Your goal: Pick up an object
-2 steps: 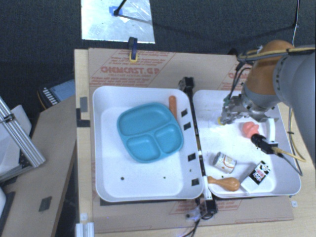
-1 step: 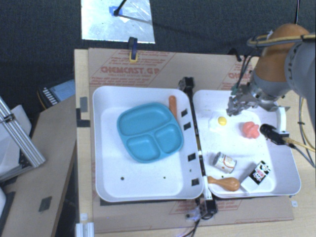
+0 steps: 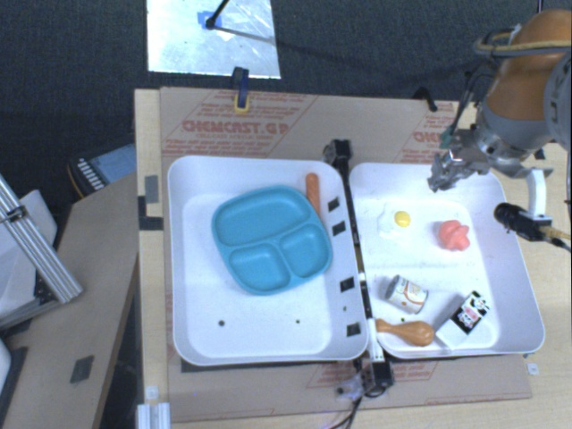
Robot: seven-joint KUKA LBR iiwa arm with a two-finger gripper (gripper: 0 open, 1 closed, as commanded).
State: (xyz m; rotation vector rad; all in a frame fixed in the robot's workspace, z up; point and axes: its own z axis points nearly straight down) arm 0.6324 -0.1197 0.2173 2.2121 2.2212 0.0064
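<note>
Pink toy in right bin, arm above.

Grey arm enters from right, orange band above wrist; pincer points down-left.

Two white bins show smooth, faintly glossy plastic. The blue divided plate is matt plastic, evenly coloured. Under them a board, brownish and dull like printed cardboard. Far left, a crinkled sheet shines silvery, foil-like. At the left edge, a metal rail with a brushed finish.
</note>
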